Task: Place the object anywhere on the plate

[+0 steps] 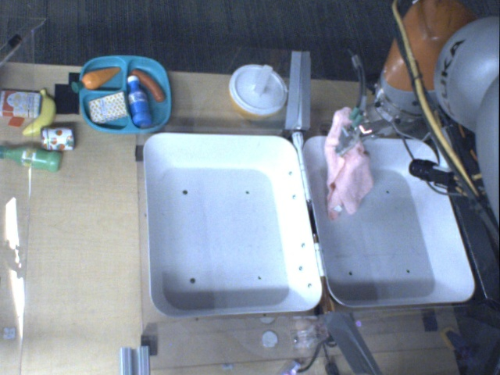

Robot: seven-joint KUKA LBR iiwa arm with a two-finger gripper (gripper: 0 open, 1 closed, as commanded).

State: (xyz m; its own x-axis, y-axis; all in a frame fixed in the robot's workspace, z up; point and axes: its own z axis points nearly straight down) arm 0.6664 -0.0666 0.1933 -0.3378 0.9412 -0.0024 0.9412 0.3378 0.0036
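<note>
A pink cloth (347,172) hangs limp from the claw (361,125) of a grey-and-orange arm (437,45), its top pinched in the closed fingers and its lower folds draping down over the far-left part of the right bin (406,280). Whether the hem touches the bin floor or hangs just clear of it cannot be told from this slant.

The carry appears to be in hand: the cloth is gripped and lifted, not yet set down. The nearest thing to a plate is the blue divided plate (160,80) at the far left of the counter (70,272), well apart from the claw. By that reading the next move calls for a long sweep across the left bin (226,225), high enough to keep the trailing cloth off the bin walls and the metal divider (297,92) between them, then a release over the plate.

That plate is already crowded: a carrot-like piece (101,76), a sausage-like piece (152,87), a small blue bottle (138,100) and a pale patterned square (107,108) sit in its compartments. A white lidded cup (258,90) stands behind the bins. A banana (43,114), a small can (57,138), a green bottle (31,158) and a carton (19,104) lie at the counter's left edge.
</note>
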